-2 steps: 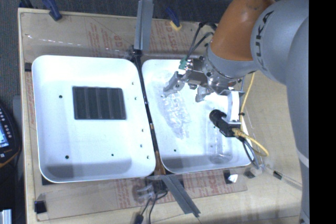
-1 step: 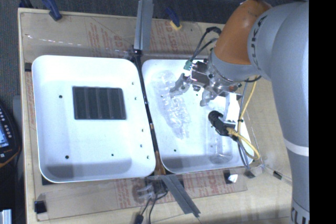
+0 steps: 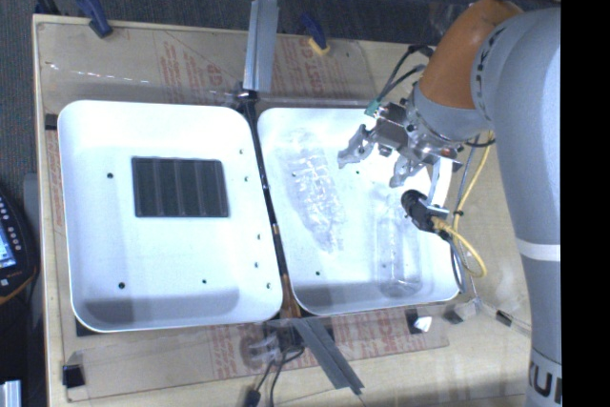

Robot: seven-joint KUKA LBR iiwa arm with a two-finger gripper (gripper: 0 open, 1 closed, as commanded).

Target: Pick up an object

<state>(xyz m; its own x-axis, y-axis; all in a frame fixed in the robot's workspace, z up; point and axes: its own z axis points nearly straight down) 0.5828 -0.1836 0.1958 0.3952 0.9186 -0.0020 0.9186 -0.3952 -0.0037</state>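
Hand poised over the clear bottles

Right now the arm (image 3: 496, 81) reaches in from the right and bends down over the right bin (image 3: 286, 205), its orange band just above the wrist. The hand (image 3: 378, 159) hangs over the upper middle of that bin with its two fingers spread apart, one at the left (image 3: 351, 153) and one at the right (image 3: 402, 171), and nothing sits between them. The wrist looks tilted, so the fingers point down and slightly toward the left of the view.

Two see-through things lie in the right bin, which is likely why the hand is stationed over it. A crumpled clear plastic bottle (image 3: 315, 191) lies on its side, running from the upper left toward the middle, just beside and a little below the left finger. A second clear bottle (image 3: 398, 248) lies near the bin's right wall, below the hand. Both are faint against the white floor, so their exact outlines are hard to tell.

The left bin (image 3: 86, 281) holds a dark ribbed panel (image 3: 180, 187) lying flat near its middle, well apart from the hand.

Judging by the open stance, the pick is not yet made; the hand seems set for a descent on one of the bottles.
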